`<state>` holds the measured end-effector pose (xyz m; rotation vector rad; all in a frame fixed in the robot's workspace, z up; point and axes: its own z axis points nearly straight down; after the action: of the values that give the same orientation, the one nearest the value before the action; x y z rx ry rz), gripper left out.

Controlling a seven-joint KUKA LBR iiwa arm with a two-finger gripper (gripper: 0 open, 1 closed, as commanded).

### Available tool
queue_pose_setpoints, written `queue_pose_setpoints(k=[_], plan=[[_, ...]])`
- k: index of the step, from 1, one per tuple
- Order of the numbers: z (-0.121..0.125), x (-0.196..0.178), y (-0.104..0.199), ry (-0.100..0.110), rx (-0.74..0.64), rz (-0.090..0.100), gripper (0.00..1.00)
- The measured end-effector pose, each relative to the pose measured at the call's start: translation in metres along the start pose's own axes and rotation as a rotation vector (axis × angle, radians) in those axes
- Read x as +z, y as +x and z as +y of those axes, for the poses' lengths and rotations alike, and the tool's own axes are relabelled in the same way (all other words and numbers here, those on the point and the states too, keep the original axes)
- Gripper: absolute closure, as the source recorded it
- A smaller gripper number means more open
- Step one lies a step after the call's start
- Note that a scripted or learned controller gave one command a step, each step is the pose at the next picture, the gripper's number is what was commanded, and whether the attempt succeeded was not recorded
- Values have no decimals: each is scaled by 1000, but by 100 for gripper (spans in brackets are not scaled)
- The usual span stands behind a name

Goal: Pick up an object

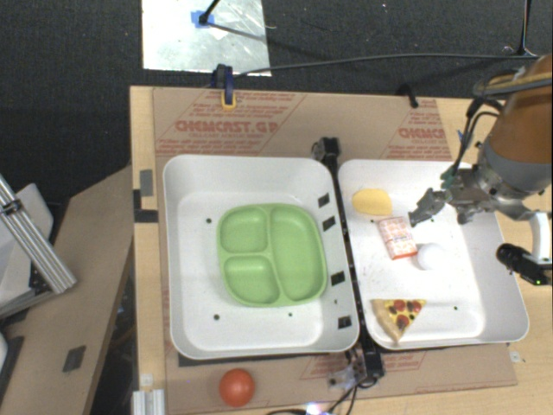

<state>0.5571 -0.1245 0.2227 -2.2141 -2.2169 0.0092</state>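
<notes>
A red ball [237, 386] lies on the surface [285, 111] before the bins. In the right bin [510, 318], the claw [429, 206] hovers just beside the pink packet [396, 237]; whether it's spread, I cannot tell.

In the right bin we see a yellow lump [371, 201], a red-patterned packet [396, 237], a white, perhaps egg-like object [428, 256] and a pizza slice [398, 313].

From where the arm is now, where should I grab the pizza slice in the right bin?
Take the pizza slice across its wide crust end, coming straight down. It lies flat near the right bin's front left corner, crust toward the white ball, tip at the bin wall, so the tip leaves little finger room.
</notes>
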Motion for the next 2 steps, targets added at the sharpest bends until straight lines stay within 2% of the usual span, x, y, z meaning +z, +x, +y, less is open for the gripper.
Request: queue_pose_setpoints(k=[1,2], plan=[[2,-6,0,-11,-2,-2,0],[-3,55,1,-7,0,-1,0]])
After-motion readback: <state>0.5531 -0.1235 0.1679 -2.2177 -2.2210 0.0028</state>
